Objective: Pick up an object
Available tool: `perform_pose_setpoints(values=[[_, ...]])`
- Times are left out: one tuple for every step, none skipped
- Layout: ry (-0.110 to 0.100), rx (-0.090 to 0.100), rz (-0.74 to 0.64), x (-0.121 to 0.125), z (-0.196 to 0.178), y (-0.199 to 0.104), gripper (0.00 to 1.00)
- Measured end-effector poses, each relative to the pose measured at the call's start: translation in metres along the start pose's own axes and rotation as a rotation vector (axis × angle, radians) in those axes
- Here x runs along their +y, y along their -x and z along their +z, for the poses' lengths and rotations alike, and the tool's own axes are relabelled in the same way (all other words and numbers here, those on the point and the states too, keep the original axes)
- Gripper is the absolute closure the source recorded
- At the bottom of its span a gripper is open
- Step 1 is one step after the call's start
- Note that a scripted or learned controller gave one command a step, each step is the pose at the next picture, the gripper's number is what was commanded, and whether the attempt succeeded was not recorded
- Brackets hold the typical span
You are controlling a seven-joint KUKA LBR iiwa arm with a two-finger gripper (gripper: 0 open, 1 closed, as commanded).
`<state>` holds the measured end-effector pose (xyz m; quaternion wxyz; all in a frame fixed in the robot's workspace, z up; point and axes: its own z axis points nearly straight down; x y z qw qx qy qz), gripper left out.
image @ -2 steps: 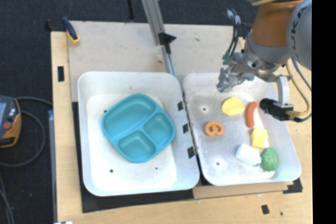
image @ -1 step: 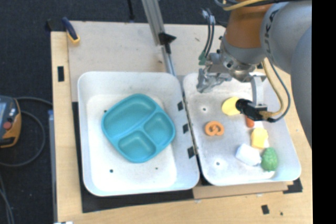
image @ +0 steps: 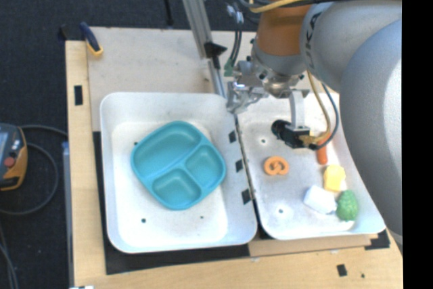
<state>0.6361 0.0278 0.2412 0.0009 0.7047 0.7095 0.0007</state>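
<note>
Six things are on offer to you, and none of them is at the fingers, which hang over the far rims where the two shallow white bins meet. You cannot tell from this slant whether the fingers are spread or closed. The metal there is too small and cluttered to read, and nothing shows between them.

The teal plastic divided plate lies flat and face up in the left-hand white bin, nearer the camera than the fingers and to their left in the view. Lying flat like that, it probably gives you only a thin rim to pinch.

The smaller pieces sit in the right-hand white bin, all on the camera side of the fingers and to their right in the view:

- The orange ring-shaped toy is nearest to the fingers and stands alone.
- The small orange stub lies further right.
- The yellow block, the white lump and the green knobbly piece crowd together in that bin's near corner, well apart from the fingers.

The bins seem meant to keep everything corralled on the pale wooden counter within reach. I'd judge no pick is committed yet. The lone ring looks the cleanest target, while the crowded trio risks a fouled grasp.
</note>
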Motion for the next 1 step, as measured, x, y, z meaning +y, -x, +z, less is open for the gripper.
perform_pose_setpoints(values=[[0.000, 0.000, 0.000, 0.0152, 0.0038, -0.0465, 1.00]])
